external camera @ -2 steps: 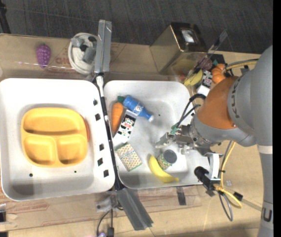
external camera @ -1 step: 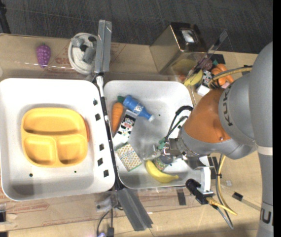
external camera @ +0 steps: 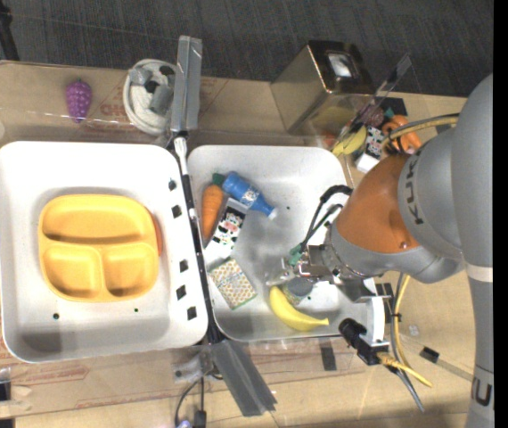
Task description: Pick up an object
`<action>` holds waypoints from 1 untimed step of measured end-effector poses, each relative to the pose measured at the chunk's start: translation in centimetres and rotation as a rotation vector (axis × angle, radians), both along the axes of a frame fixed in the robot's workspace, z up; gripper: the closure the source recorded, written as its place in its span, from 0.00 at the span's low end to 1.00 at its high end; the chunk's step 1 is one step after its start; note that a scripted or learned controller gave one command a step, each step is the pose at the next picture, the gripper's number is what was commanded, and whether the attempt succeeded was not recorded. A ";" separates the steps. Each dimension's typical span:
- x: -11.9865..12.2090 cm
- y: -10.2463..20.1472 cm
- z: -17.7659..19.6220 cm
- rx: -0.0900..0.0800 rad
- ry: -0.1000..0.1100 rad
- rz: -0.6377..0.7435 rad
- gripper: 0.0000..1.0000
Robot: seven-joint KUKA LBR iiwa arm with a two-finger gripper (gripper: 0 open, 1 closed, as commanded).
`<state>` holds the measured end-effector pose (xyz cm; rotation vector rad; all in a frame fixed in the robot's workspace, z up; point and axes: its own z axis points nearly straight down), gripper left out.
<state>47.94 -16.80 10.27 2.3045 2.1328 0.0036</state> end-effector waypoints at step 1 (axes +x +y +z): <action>2.1 1.4 13.7 0.000 0.003 -0.108 1.00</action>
